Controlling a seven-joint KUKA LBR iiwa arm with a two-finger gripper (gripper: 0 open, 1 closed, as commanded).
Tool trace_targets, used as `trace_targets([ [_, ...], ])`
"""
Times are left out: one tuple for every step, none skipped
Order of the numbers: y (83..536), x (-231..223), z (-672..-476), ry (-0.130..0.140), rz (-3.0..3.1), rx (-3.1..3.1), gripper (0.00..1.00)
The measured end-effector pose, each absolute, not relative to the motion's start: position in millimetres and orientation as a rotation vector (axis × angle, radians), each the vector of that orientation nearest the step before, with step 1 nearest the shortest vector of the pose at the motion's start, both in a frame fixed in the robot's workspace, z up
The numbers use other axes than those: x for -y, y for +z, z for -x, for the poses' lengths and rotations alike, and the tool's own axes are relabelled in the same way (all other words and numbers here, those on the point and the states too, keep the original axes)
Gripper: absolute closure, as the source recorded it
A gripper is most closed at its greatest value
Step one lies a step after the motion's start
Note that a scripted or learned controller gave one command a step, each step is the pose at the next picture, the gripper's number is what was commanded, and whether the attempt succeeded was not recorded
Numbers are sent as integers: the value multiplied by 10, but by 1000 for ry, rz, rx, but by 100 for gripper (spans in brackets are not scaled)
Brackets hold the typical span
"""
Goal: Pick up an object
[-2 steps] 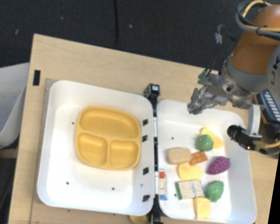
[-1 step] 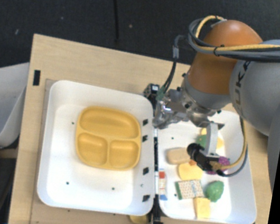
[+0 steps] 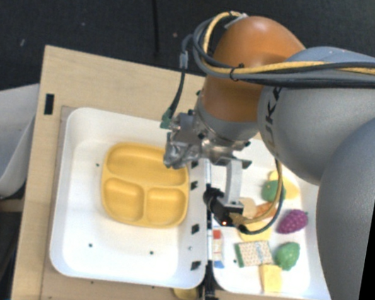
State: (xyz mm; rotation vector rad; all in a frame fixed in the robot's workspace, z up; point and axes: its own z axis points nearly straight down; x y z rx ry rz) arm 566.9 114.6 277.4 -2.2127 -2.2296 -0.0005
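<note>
A yellow divided plate [image 3: 143, 187] lies in the left bin [image 3: 74, 183]. My gripper [image 3: 175, 154] hangs over the plate's far right corner, under the orange band of the arm [image 3: 249, 63]. In the right bin [image 3: 306, 292] lie a bunch of purple grapes [image 3: 293, 220], a green piece [image 3: 288, 254], a yellow block [image 3: 270, 277], a patterned flat pack [image 3: 253, 253] and a small green item [image 3: 270, 190]. The arm hides much of the right bin's far side.
The ridge between the two bins [image 3: 200, 241] runs just right of the plate. Cables and a black fitting [image 3: 223, 209] hang from the wrist over that ridge. The wooden bench [image 3: 113, 82] shows beyond the bins.
</note>
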Motion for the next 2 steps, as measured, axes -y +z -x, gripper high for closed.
trace_targets([
  [3365, -1204, -5050, -2, 2215, 2227, 100],
  [2819, -690, -4889, 8, 2226, 2216, 100],
])
